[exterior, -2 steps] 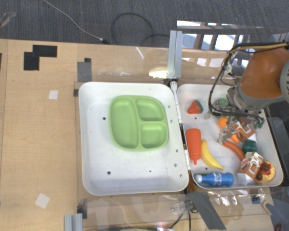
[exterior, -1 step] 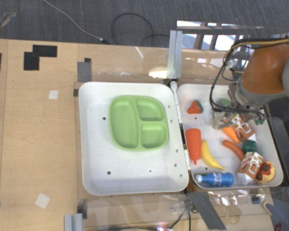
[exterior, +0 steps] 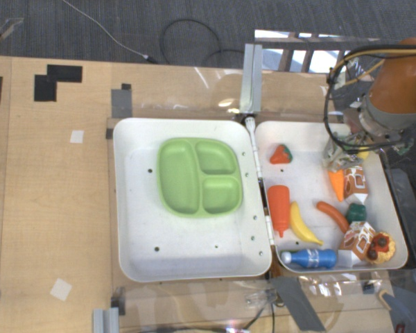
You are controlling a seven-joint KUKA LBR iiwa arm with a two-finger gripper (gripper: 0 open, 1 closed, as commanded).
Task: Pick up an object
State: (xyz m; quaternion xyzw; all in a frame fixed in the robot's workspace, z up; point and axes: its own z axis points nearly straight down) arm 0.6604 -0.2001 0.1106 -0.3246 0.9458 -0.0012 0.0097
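Note:
My gripper (exterior: 341, 159) hangs over the far right part of the right bin (exterior: 301, 136), just above an orange carrot (exterior: 337, 184) and a brown-and-white carton (exterior: 356, 179). The arm's orange band and cables cover the bin's back right corner. In the same bin lie a strawberry (exterior: 281, 154), an orange bottle (exterior: 278, 209), a banana (exterior: 304, 226), a sausage (exterior: 331, 215), a blue bottle (exterior: 312, 258), a small green piece (exterior: 356, 211), a second patterned carton (exterior: 359, 236) and a tart (exterior: 382, 247). Nothing is visibly held.
A green divided plate (exterior: 198, 176) sits in the middle of the left bin (exterior: 135, 252). A metal post (exterior: 250, 78) stands behind the wall between the bins. Tan bench surface stretches out to the left.

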